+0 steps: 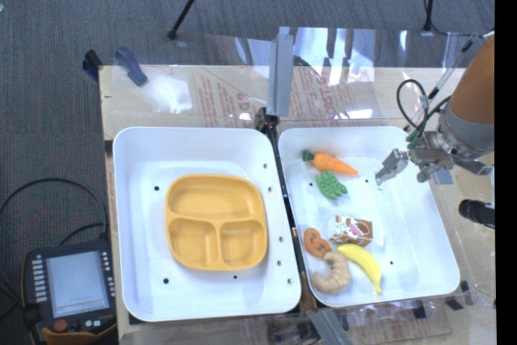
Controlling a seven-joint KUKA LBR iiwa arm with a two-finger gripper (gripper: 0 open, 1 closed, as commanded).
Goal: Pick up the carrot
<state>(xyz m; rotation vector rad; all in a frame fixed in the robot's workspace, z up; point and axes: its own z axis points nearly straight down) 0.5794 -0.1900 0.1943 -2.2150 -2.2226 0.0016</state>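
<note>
Bright, even overhead light; glare on the clear sheet (339, 52); mild softness throughout.

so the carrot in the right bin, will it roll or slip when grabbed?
The carrot looks like a smooth, tapered toy, so it would probably stay stiff but may squirt out of a grip near its thin tip. It lies flat on the bin floor with a rounded body, so a nudge could roll it. It likely weighs little.

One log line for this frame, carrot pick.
stage: approach | gripper: above right bin, right of carrot, holding nothing | carrot: lying in right bin, upper left, beside green toy | not picked yet
</note>
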